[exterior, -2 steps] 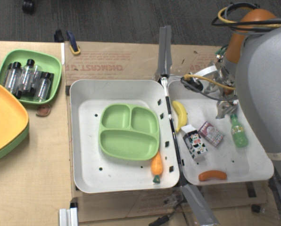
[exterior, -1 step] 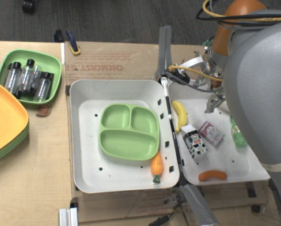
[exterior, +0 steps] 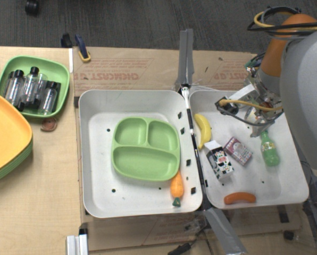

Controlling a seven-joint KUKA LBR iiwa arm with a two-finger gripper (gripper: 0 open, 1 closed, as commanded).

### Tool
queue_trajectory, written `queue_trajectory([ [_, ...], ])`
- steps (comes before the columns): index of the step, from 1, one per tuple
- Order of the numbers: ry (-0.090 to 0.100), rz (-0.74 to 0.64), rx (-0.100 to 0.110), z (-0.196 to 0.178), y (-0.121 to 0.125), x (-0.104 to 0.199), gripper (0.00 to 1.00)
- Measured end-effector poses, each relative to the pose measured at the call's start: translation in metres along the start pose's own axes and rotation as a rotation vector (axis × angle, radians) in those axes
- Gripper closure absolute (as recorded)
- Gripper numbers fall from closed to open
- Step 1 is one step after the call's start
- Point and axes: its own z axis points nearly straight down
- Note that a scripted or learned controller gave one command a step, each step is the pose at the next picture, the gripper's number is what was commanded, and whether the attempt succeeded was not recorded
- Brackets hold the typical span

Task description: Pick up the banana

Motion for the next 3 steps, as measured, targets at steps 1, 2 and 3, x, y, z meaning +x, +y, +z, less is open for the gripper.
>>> queue_trajectory([
  [1,0.004,0.125,-0.002,-0.023,-0.054,0.029,0.00],
  [2,0.001,0.040,0.000,0.024,-0.011,-0.001,0.00],
  [3,0.002,-0.174,-0.003,-0.024,-0.046,0.039,0.00],
])
